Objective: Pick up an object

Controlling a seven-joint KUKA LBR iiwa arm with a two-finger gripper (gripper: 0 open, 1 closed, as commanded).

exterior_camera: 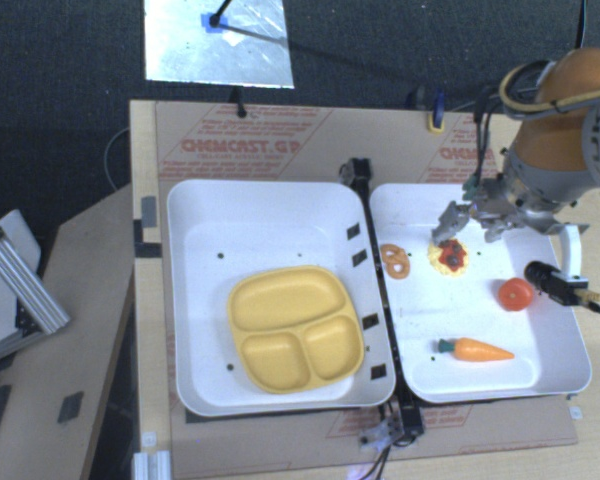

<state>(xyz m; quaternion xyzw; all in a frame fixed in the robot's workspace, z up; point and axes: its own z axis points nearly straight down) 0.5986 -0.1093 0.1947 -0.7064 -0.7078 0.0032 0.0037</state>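
Observation:
The right bin (550, 368) holds several toy foods: a brown pretzel (394, 261), a small yellow-and-red piece (448, 258), a red tomato (516, 294) and an orange carrot (477, 349). My gripper (471, 230) hangs over the back of this bin, just above and behind the yellow-and-red piece. Its fingers are spread apart and open, with nothing between them. The left finger (446, 227) is close to the top of that piece.
The left bin (195, 268) holds a yellow divided plate (295, 326). A black divider with clips (372, 268) runs between the bins. A black cylindrical part (552, 282) juts in beside the tomato. A silver sheet (218, 28) lies behind the bench.

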